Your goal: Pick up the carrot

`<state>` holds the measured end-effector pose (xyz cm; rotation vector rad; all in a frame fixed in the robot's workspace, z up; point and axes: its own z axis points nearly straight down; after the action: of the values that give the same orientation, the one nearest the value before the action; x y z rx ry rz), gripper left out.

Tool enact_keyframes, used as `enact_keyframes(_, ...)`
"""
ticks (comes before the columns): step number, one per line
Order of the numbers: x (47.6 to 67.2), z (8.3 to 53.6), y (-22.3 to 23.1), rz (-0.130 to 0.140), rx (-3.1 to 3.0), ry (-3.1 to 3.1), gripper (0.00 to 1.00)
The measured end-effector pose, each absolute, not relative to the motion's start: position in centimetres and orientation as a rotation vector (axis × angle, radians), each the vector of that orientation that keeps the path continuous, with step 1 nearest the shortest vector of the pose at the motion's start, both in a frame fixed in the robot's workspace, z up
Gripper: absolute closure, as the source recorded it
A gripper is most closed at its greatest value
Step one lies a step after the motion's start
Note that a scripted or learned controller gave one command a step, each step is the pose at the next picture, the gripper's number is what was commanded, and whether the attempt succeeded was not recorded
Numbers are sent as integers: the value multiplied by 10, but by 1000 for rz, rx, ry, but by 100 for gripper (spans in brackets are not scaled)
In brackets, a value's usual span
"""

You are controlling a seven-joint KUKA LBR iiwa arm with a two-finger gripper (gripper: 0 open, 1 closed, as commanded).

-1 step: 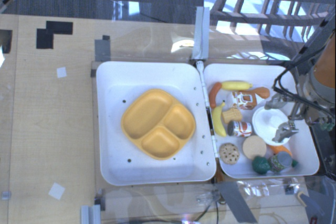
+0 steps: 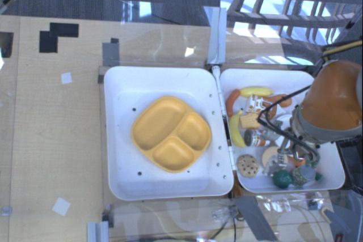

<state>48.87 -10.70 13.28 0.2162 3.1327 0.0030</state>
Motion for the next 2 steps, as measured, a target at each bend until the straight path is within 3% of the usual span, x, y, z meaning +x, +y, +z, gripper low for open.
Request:
enact_keyframes(1,500,221,-209,-8,219,3121,0)
enact_keyframes(2,489,171,-205,0,601,3079,0)
